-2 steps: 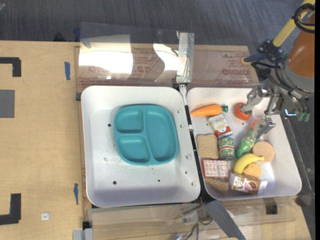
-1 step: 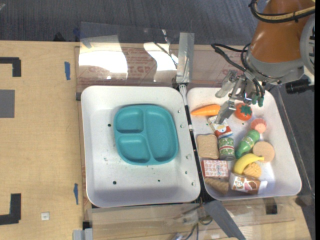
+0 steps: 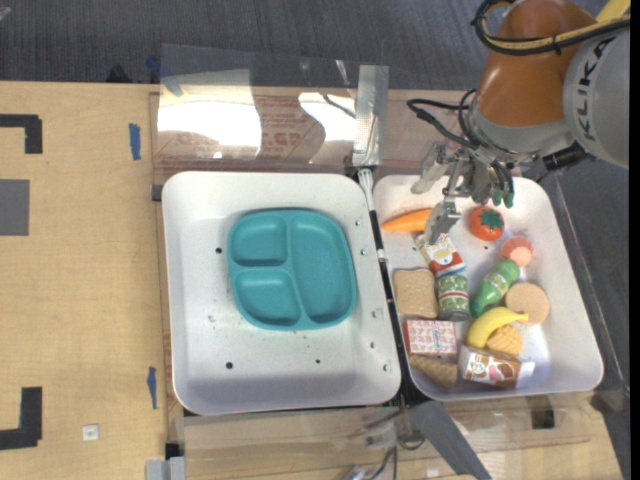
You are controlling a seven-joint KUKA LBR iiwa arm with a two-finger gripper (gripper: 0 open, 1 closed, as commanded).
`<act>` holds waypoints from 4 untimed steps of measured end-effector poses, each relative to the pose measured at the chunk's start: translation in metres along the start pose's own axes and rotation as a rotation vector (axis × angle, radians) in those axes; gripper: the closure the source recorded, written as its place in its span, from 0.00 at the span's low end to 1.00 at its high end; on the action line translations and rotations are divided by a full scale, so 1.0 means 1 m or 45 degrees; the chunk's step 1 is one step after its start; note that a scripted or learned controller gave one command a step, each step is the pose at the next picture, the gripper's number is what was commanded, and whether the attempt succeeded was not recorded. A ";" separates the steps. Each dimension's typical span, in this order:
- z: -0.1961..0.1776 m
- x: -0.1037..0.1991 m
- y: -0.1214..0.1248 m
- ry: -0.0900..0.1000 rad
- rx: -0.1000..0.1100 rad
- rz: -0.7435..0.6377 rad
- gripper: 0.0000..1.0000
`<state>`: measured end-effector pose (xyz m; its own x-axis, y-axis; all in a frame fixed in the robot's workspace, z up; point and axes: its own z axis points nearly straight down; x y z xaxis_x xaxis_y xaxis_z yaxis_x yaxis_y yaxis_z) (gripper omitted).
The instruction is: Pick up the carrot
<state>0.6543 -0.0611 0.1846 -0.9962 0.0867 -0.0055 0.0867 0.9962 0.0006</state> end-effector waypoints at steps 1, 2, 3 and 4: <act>-0.002 0.011 0.021 0.001 -0.002 -0.356 0.00; 0.088 0.001 -0.027 -0.006 -0.001 -0.339 0.00; 0.076 0.000 -0.026 -0.015 0.000 -0.338 1.00; -0.006 0.060 0.021 -0.008 -0.001 -0.470 1.00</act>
